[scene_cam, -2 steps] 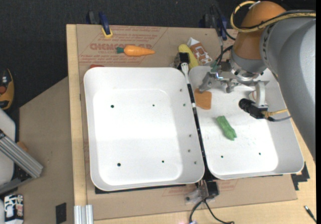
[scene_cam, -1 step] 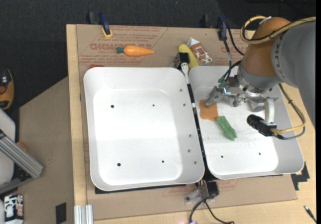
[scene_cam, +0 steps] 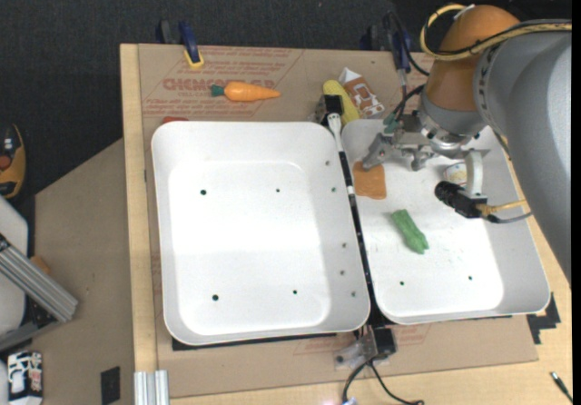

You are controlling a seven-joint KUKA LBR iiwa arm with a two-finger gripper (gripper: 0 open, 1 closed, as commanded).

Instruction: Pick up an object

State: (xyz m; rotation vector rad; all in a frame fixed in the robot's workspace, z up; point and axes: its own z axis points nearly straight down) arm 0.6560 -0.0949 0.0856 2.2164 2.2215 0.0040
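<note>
Over in the right bin [scene_cam: 508, 290] sits the stuff worth grabbing. Closest to the gripper [scene_cam: 396, 151] is an orange wedge-ish piece [scene_cam: 369, 182], flat and kind of squarish with a soft, matte look, lying right up against the divider between the two bins. The gripper hangs just above and beside its upper edge, near the bin's back-left corner. Honestly can't tell from this angle whether it's spread apart or pinched together, the metal bits just blur into each other, and nothing's visibly between them.

A bit further toward the front of the same bin there's a green pickle-looking thing [scene_cam: 410, 232], lying at a slant, on its own.

The left bin [scene_cam: 182, 153] shows just its white floor with small dark dots. Behind the bins on the cardboard board [scene_cam: 145, 94] lies a toy carrot [scene_cam: 245, 92], plus a yellow thing [scene_cam: 338, 94] and a brown-and-white packet [scene_cam: 362, 96] near the bins' back edge.
</note>
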